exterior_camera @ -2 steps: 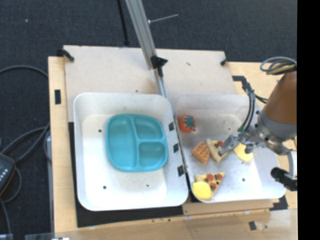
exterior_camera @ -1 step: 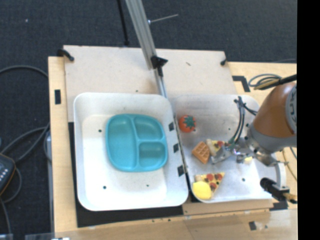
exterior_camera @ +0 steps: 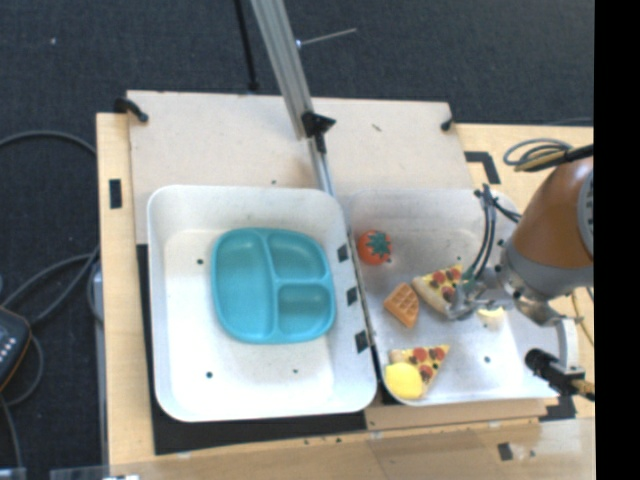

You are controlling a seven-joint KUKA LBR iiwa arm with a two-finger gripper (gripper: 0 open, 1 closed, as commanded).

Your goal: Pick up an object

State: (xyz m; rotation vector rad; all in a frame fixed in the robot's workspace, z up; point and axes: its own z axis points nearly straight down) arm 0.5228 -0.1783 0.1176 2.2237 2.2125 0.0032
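Dark carpet surrounds a light wooden bench [exterior_camera: 250, 138] carrying two shallow white bins side by side, with a slanted aluminium rail [exterior_camera: 285, 53] crossing above them. Taking the red toy tomato [exterior_camera: 374, 247] in the right white bin [exterior_camera: 500, 368] as landmark: left of it, across the divider, a turquoise three-compartment plastic tray [exterior_camera: 272, 285] lies flat in the left white bin [exterior_camera: 180, 268]. Below-right of the tomato sits an orange waffle-like toy piece [exterior_camera: 402, 305], and just right of that a toy pizza slice with red toppings [exterior_camera: 440, 287]. Further below the tomato, near the bin's front edge, a second toy pizza slice [exterior_camera: 425, 358] touches a yellow round toy [exterior_camera: 404, 379]. Grey arm with orange band [exterior_camera: 555, 228] reaches in right of the tomato; its gripper [exterior_camera: 462, 306] is down at the first pizza slice's right end. Jaw state: cannot tell, and no object is visibly between them.
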